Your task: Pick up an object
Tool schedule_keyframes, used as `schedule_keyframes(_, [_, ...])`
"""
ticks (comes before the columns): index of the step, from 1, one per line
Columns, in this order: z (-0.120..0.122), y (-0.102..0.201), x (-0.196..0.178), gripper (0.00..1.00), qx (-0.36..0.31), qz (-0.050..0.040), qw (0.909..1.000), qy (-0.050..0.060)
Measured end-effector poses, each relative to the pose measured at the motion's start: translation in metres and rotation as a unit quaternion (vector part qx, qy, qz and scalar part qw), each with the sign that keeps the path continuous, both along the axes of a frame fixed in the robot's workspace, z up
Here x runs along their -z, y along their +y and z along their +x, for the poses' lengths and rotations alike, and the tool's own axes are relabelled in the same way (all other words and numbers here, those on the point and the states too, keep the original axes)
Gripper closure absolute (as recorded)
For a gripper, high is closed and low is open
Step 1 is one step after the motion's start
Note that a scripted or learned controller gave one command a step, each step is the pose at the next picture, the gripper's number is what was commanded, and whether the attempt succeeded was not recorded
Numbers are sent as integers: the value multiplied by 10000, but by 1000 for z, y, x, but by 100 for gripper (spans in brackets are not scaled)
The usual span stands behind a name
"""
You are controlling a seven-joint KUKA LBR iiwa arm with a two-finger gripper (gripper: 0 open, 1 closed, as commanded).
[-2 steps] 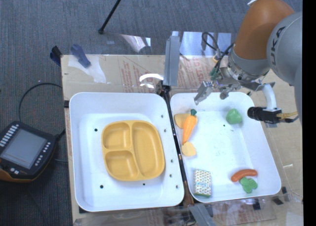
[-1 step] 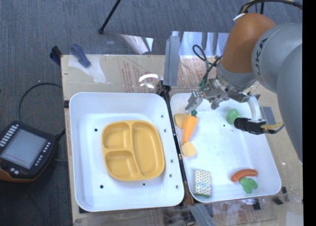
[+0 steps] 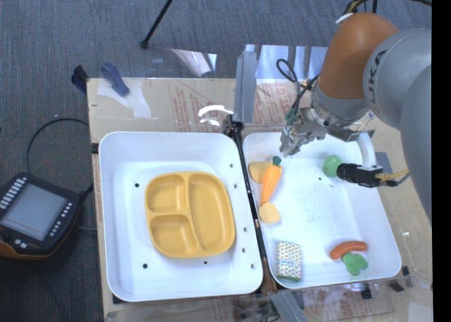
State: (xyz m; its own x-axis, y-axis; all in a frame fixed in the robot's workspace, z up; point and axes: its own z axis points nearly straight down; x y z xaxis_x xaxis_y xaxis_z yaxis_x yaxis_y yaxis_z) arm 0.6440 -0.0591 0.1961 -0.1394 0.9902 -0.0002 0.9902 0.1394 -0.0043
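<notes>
A black handheld control pendant with a grey screen lies on the carpet at the far left, beside the worktop. On the worktop, the left white bin holds a yellow divided tray with three compartments, lying flat near the bin's middle. Just to its right sits the right white bin. Along that bin's left side lies a toy carrot, orange with a green top, with a pale yellow piece touching it on the left and another yellow piece just below it. Near the front edge rests a small patterned box. Above the carrot's green top hangs the pincer, pointing down, apart from the toys; whether it is released or clenched cannot be told. Farther right sits a green round toy, then a red sausage touching a green leafy toy at the front right. The grey arm with its orange band enters from the right.
</notes>
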Motion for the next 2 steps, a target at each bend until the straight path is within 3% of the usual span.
schedule_keyframes(1, [0, 0, 1, 0, -4, -1, 10000, 5])
schedule_keyframes(2, [-2, -33, 68, 0, -456, 10, 9990, 20])
